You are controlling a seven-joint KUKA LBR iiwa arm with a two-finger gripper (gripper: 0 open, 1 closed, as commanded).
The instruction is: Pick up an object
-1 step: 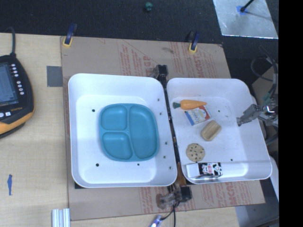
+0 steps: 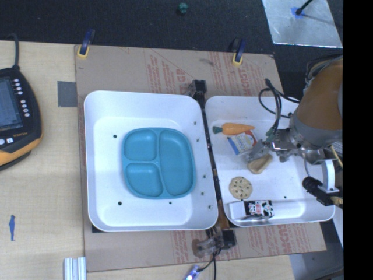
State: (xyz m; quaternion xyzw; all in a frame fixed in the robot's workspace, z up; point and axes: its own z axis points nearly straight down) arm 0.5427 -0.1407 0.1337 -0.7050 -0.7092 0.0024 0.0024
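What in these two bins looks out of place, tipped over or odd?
Nothing looks spilled or broken. The blue plate lies flat in the left bin. In the right bin, the carrot, the cookie and the small black-and-white carton lie loose; the carton rests on its side at the front wall.

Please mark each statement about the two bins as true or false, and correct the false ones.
1. The blue divided plate lies in the left bin. True.
2. The cookie lies on the blue plate. False: it lies in the right bin.
3. The carrot is in the right bin. True.
4. The cow-patterned carton is at the right bin's far edge. False: it is at the near edge.
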